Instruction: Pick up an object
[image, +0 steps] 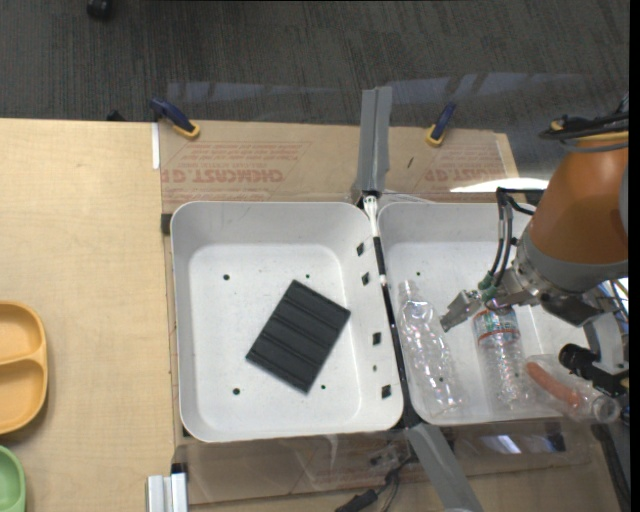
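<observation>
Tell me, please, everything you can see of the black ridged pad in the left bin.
The pad is a flat black rectangle, matte like rubber or plastic, with parallel ridges running along its length. It lies flat on the floor of the left bin, near the middle, turned diagonally so one corner points to the bin's upper right. It touches no wall and no other object; the gripper is over the right bin, well away from it.

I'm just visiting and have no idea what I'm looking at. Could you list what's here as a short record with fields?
arm: grey with orange band, reaching in from the right
tool: over the right bin, at the bottles
left bin: holds a black ribbed slab, lying flat and askew
right bin: holds two clear bottles and an orange-pink thing
beside the bins: yellow tray at far left
</observation>
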